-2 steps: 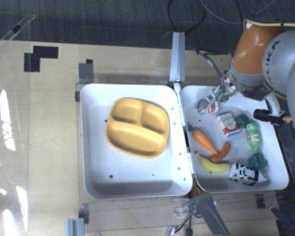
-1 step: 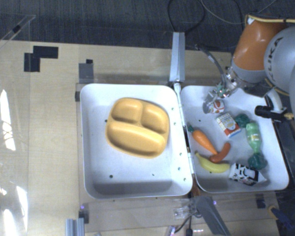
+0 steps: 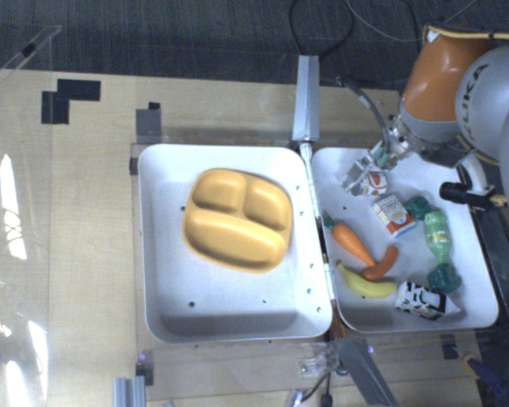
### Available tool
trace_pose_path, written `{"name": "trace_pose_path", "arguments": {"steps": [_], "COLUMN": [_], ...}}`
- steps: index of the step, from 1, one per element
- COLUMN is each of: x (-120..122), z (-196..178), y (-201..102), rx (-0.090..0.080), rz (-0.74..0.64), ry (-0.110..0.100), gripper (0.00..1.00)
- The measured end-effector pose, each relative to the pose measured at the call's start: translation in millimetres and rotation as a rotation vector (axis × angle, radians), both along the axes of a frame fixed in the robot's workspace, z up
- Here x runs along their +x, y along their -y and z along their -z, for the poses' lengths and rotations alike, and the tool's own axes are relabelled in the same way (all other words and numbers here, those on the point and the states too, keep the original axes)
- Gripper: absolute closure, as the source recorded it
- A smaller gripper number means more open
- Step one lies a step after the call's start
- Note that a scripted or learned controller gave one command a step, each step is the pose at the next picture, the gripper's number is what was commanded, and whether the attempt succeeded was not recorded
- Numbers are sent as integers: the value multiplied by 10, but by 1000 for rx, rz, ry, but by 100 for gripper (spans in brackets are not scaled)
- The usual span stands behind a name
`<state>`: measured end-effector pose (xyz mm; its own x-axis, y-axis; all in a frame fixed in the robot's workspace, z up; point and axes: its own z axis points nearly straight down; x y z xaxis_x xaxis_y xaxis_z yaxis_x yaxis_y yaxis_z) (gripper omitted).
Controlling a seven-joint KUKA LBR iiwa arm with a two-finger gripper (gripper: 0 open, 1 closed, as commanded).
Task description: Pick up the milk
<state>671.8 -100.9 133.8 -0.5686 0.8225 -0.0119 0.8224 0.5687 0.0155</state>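
Rt bin (image 3: 483,312): milk (image 3: 421,300), banana (image 3: 365,283), carrot (image 3: 353,241).

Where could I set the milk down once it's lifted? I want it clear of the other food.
Left bin: bare floor below the yellow tray, towards the near wall, plus strips along its left side. Right bin is crowded: carrot, banana, milk and the tool.
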Motion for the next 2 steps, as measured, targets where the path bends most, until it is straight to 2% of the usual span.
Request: {"name": "trace_pose_path", "arguments": {"steps": [1,2], "x": [-452,-593], "z": [201,-96], "y": [38,455], "rx": [-10,-3], "rz": [-5,-153], "ry": [34,-9], "gripper": [0,0]}}
